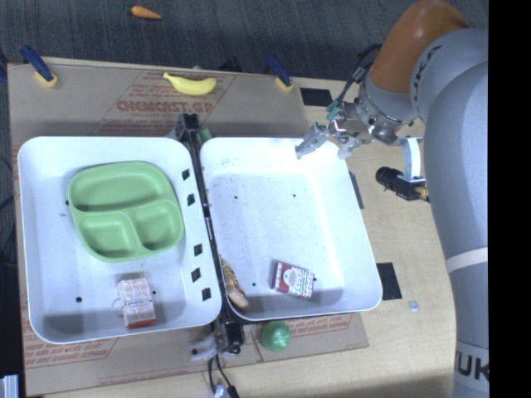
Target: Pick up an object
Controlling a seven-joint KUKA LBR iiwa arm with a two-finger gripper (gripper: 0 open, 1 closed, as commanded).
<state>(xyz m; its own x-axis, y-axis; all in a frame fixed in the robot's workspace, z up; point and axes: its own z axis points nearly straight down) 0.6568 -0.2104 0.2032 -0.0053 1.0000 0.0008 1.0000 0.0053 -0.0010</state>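
My gripper (328,145) hangs over the far right corner of the right bin (358,247), its two fingers spread open with nothing between them. A small red and white box (292,279) lies flat near that bin's front wall, well away from the gripper. A tan, stick-like object (231,289) rests against the bin's front left wall. In the left bin (33,247) sit a green divided plate (124,210) and a small orange and white packet (135,302).
A green ball (276,335) lies on the cardboard just in front of the right bin. A yellow banana (191,82) rests behind the bins, between blue clamps (39,66). An orange carrot (146,12) is on the dark floor beyond.
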